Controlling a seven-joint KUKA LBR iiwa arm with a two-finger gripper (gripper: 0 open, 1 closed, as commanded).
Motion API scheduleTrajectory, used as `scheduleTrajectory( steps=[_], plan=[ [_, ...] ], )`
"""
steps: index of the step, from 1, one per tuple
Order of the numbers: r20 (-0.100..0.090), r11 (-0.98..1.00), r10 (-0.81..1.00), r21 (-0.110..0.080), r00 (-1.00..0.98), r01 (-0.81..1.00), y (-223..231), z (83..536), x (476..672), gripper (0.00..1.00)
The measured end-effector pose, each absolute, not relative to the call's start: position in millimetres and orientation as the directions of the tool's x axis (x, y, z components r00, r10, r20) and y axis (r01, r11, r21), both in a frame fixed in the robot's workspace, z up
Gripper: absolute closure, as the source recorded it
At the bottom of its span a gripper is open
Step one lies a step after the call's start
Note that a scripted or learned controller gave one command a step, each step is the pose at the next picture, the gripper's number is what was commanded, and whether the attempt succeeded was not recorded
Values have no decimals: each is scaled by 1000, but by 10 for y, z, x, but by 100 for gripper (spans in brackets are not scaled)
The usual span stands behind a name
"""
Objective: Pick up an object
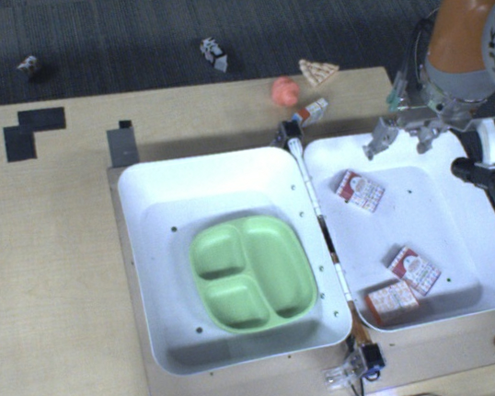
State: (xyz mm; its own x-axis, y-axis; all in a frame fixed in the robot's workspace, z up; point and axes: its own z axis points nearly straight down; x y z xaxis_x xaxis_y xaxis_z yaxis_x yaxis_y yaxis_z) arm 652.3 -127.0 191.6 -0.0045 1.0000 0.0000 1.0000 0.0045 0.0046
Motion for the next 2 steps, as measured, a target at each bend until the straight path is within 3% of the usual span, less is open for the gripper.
scheduleTrajectory(
  steps=[1, 2],
  plan=[
    [0, 3, 1000, 6, -3, 1000, -891, 861, 6064, 0],
    [-1, 5, 1000, 13, -5, 1000, -888, 983, 6087, 100]
  ],
)
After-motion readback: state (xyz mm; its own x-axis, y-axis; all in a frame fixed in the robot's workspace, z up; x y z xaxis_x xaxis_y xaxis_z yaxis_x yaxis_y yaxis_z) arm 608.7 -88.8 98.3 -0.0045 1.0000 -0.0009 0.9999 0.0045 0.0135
